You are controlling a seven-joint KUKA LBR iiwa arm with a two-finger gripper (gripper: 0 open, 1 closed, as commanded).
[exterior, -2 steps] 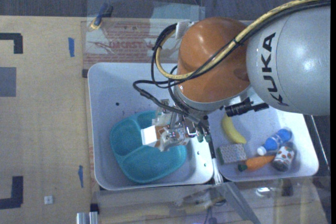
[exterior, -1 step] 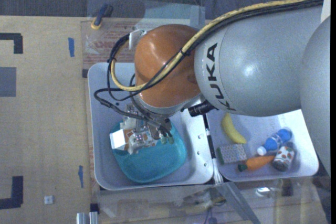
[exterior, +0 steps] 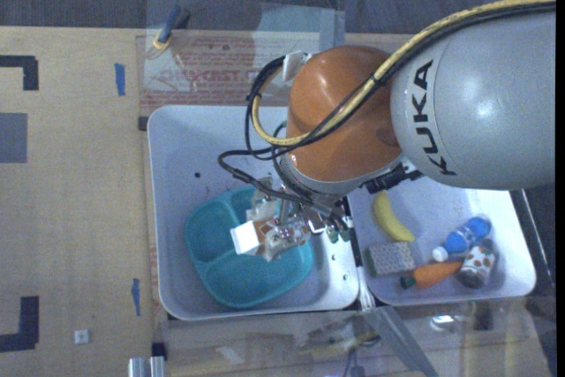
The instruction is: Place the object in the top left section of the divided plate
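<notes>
A teal divided plate (exterior: 231,276) lies in the left white bin (exterior: 172,190), toward its front. My gripper (exterior: 278,232) hangs over the plate's right half, under the orange wrist band and the grey arm. A small white block (exterior: 244,237) shows at the gripper's left side, above the plate's middle; whether it is an object or part of the gripper cannot be made out. The arm hides the plate's upper right part.
The right bin (exterior: 521,278) holds a yellow banana (exterior: 393,219), a grey sponge (exterior: 391,258), an orange carrot (exterior: 433,275), a blue and white bottle (exterior: 465,236) and a spotted object (exterior: 477,266). Black and yellow cables loop off the wrist over the left bin.
</notes>
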